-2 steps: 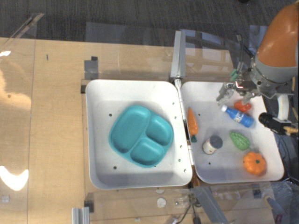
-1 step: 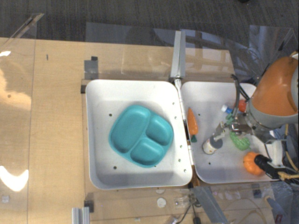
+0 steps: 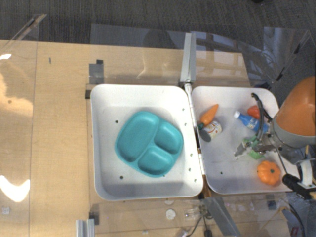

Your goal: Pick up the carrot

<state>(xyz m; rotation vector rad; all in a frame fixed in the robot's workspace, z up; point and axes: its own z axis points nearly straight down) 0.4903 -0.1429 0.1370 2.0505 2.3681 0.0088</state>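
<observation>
The carrot (image 3: 209, 114) lies tilted at ten o'clock in the right bin (image 3: 224, 179), touching a small white figure (image 3: 213, 128), so the claw (image 3: 245, 148), whose opening I cannot tell, should travel toward ten o'clock and close across the carrot's width.

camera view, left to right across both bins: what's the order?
Teal divided plate → carrot → hand → small orange pumpkin. The white toy beside the carrot and the items by the hand overlap in position, so they are left out.
</observation>
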